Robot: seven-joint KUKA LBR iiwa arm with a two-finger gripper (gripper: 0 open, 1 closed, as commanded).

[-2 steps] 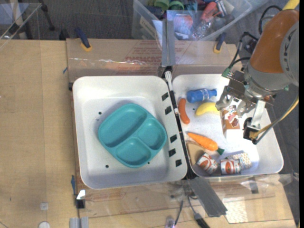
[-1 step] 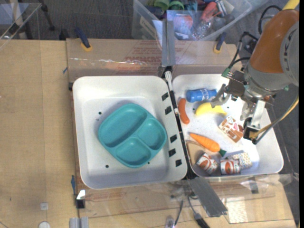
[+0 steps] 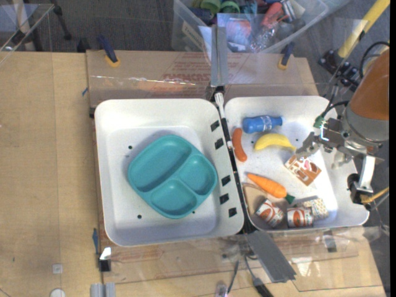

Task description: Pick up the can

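Note:
Two red-and-white cans lie on their sides at the front of the right bin (image 3: 337, 193): one can (image 3: 269, 212) on the left and a second can (image 3: 301, 217) beside it. A blue cylindrical container (image 3: 262, 124) lies at the back of that bin. My gripper (image 3: 322, 151) hangs over the bin's right half, above and just right of a small orange-and-white carton (image 3: 303, 169). Its fingers are open with nothing between them. It is well behind the cans and apart from them.
The right bin also holds a yellow banana (image 3: 275, 142), a red sausage (image 3: 239, 145), an orange carrot (image 3: 267, 185) and a greyish item (image 3: 320, 206) next to the cans. A teal divided plate (image 3: 171, 176) lies in the left bin. A clear tub of toys (image 3: 247, 5) stands behind.

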